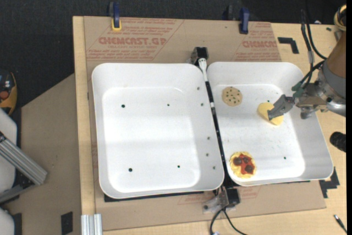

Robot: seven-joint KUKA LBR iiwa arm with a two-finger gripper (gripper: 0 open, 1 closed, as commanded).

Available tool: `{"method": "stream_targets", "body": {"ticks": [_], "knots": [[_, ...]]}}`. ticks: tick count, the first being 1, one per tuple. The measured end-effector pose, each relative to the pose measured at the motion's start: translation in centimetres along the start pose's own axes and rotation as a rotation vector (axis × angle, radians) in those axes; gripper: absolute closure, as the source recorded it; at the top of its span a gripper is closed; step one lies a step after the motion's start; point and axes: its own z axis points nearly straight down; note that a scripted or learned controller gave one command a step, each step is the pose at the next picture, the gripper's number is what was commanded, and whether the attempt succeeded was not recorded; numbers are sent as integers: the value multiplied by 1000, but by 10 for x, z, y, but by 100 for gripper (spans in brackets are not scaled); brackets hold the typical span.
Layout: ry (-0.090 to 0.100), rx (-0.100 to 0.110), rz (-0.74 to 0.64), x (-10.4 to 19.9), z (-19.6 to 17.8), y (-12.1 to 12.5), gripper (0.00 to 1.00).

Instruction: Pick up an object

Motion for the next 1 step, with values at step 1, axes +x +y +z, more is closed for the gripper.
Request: {"method": "stream_targets", "body": {"ticks": [1], "knots": [[-4,-5,3,-3,-10,3,100]]}}
